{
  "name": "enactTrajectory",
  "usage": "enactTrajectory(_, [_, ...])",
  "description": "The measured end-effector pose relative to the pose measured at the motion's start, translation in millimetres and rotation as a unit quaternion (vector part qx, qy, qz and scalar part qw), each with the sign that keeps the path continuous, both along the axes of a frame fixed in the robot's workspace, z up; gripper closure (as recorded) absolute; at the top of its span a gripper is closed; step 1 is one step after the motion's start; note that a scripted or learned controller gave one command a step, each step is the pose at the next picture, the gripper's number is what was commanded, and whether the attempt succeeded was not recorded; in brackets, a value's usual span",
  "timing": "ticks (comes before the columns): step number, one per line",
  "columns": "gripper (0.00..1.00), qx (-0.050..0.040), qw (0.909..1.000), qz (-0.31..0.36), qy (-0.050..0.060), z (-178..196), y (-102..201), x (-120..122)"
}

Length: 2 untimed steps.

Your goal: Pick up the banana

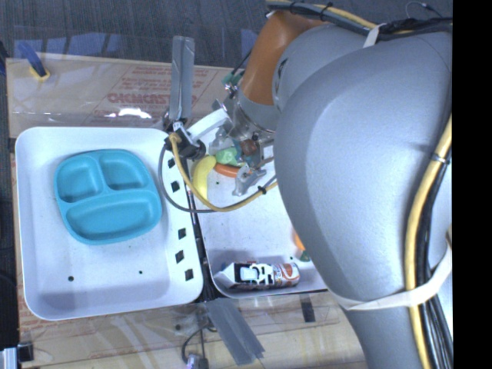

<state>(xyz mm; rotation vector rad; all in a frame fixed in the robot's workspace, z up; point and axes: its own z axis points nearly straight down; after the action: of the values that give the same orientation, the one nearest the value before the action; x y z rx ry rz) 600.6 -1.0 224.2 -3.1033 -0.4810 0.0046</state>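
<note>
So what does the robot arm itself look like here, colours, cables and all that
The arm is a bulky, rounded shell in smooth grey, with an orange band above the wrist. Yellow and black cables run along its side and across its top. The gripper is a cluster of bare metal parts, with a yellow cable looping beneath it.

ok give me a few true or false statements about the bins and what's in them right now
1. The blue divided plate lies in the left bin. True.
2. The banana lies on the blue plate. False: it is in the right bin, near that bin's upper left corner.
3. The end effector is over the right bin, close beside the banana. True.
4. A small bottle stands upright in the left bin. False: it lies on its side by the right bin's near edge.
5. The arm covers much of the right bin. True.
</note>
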Motion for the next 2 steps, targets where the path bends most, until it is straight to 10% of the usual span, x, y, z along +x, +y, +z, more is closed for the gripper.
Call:
enactTrajectory(1, [0.0, 0.0002, 0.9989, -0.046, 0.0, -12, -2, 39])
enactTrajectory(2, [0.0, 0.0, 0.9988, -0.049, -0.001, 58, -9, 47])
